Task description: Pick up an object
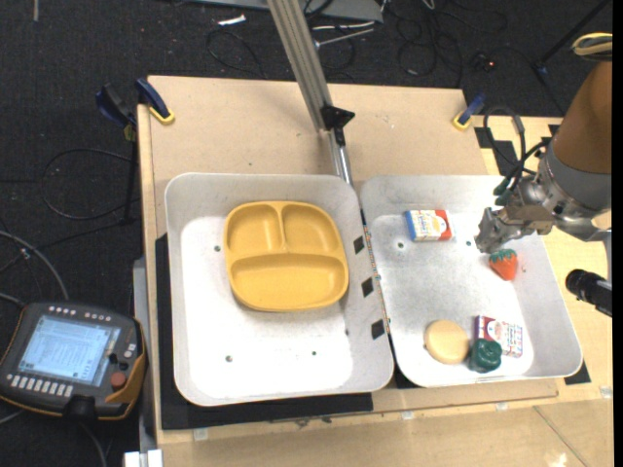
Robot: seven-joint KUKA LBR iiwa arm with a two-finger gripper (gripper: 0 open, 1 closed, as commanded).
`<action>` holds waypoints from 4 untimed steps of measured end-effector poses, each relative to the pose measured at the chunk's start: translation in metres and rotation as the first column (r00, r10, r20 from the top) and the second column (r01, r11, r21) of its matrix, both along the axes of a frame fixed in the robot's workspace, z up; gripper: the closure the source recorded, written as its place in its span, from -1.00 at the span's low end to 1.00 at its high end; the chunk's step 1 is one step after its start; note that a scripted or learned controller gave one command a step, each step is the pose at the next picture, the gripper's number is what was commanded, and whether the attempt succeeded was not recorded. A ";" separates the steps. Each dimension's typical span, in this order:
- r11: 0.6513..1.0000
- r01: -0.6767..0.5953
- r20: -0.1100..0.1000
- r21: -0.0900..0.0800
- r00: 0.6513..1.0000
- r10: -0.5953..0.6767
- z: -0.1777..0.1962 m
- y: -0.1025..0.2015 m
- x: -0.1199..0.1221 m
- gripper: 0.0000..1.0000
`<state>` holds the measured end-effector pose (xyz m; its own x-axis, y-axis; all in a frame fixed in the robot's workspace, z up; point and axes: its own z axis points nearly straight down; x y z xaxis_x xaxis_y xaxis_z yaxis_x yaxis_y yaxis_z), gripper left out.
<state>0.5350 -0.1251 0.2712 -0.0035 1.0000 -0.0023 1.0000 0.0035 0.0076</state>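
The counter (409, 115) is a big tan board, and two white bins sit on it side by side. The left bin (195, 358) holds one yellow plate (286, 256) with three parts, one long part near the front and two smaller parts behind it. The right bin (443, 270) holds four small things. The grey arm (584, 163) with its orange top comes in from the right, and its end effector (498, 230) hangs low over the right side of the right bin. It is just above a little red strawberry (504, 264), and it looks like it touches the top of the strawberry or is very close to it. I cannot tell if the end effector is spread or pressed together, and I see nothing between its tips. The strawberry has its green end up by the end effector and its red tip points toward the front of the bin. A small blue and white box (427, 225) lies flat near the back of this bin, with its long side going left to right. Near the front lie one round pale yellow thing (446, 341), one more small box (504, 336), and one dark green thing (485, 356) that touches that box.
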 end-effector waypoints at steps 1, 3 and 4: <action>1.000 -0.004 -0.006 0.004 1.000 0.004 0.003 0.054 0.007 1.00; 1.000 -0.004 -0.009 0.003 1.000 0.004 -0.018 0.156 -0.007 1.00; 1.000 -0.005 -0.008 0.004 1.000 0.005 -0.022 0.218 0.002 1.00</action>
